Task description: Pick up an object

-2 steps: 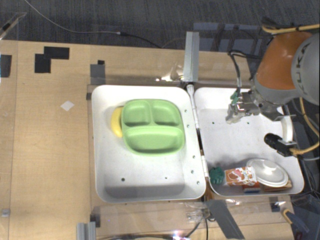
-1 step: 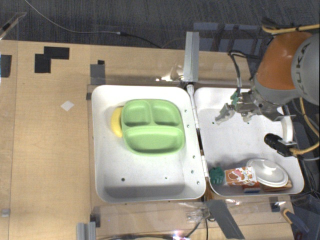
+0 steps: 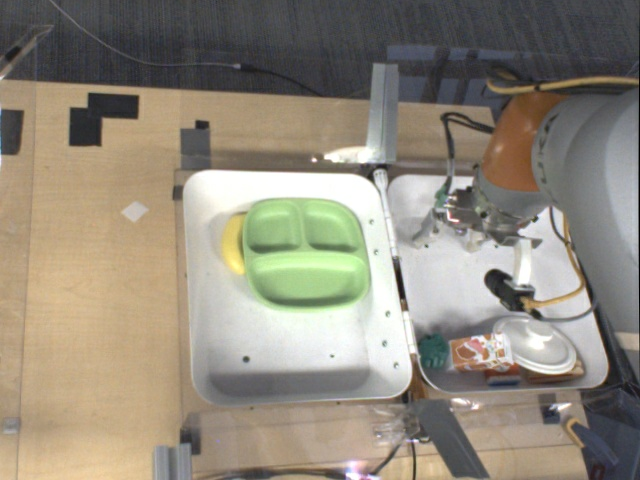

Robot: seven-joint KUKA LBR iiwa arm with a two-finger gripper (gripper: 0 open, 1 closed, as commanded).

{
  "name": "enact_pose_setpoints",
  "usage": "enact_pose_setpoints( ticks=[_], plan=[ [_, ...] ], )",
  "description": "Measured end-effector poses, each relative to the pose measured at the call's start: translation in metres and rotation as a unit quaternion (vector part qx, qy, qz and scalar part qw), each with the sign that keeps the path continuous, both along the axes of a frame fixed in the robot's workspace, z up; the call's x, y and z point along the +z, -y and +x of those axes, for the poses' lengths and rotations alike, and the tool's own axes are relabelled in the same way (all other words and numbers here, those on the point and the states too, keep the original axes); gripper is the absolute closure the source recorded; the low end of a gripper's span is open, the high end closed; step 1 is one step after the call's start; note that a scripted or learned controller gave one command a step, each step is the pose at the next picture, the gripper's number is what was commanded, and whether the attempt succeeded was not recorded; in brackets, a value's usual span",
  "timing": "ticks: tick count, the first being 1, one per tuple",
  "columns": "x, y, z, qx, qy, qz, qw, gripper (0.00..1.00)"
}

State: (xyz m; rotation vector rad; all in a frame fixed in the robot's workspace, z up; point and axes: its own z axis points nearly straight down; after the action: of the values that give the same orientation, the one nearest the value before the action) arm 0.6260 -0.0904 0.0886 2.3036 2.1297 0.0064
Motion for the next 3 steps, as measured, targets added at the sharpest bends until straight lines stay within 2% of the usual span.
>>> enact_pose_setpoints(
  ticks=[1, 2, 3],
  plan=[
    [0.012, -0.001, 0.002, 0.003, 0.003, -0.0007, 1.0, 1.0],
    [0.012, -0.001, 0.002, 0.004, 0.003, -0.0009, 1.0, 0.0],
    [0.025, -0.002, 0.004, 0.006, 0.005, -0.0008, 1.0, 1.0]
  ],
)
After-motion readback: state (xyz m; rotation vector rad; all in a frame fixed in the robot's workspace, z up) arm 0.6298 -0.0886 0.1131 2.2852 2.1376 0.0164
